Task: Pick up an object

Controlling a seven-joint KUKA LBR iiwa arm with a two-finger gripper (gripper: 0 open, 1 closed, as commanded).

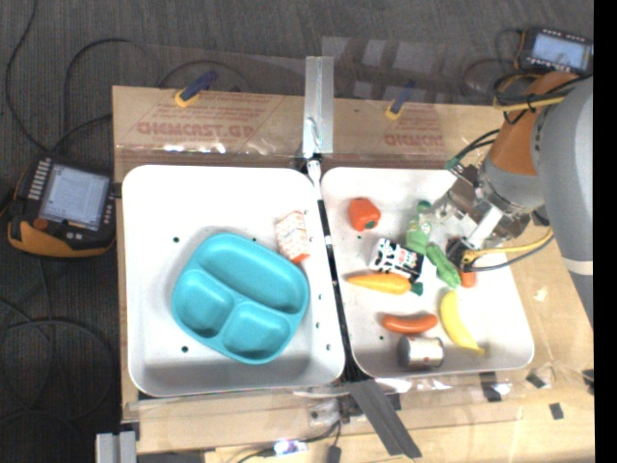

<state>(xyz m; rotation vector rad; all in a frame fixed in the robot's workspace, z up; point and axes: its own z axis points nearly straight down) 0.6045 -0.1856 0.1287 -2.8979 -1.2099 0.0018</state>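
Brown cardboard (222,123) behind the bins reads "CHEMCAST GP" in red.

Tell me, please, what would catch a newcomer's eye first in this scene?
Most likely the big turquoise divided plate, which lies tilted in the left bin. Next comes the cluster of colourful toy food in the right bin: a yellow banana, an orange carrot and a red pepper. The grey arm's claw reaches in at that bin's upper right, beside a green toy.
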